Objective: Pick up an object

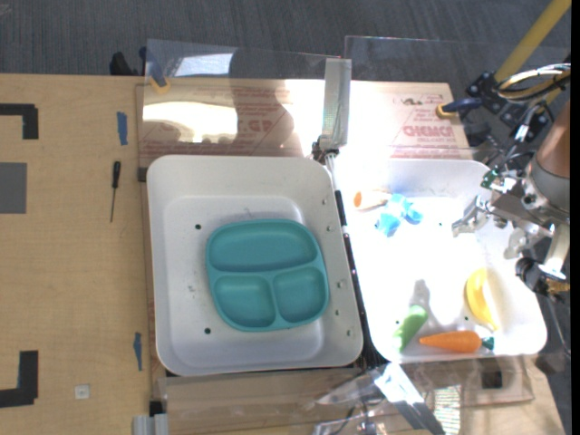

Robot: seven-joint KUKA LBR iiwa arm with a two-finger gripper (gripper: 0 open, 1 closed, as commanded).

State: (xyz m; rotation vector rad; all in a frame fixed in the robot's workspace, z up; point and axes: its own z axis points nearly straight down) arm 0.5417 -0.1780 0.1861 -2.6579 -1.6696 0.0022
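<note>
In the right bin [535, 338] lie a yellow banana [478, 297], an orange carrot [450, 341] with a green stub, a green vegetable [411, 324], a light blue toy [397, 214] and a small orange piece [367, 199]. My gripper [494, 232] hangs over the bin's right side, above and slightly beyond the banana. It is open, with nothing between its fingers. The blue toy lies well to its left.
The left bin [172, 243] holds a teal divided plate [265, 273]. A metal post [336, 102] stands at the back between the bins. Cables and a yellow hose [535, 34] crowd the arm at the right. A screwdriver [114, 188] lies on the bench at left.
</note>
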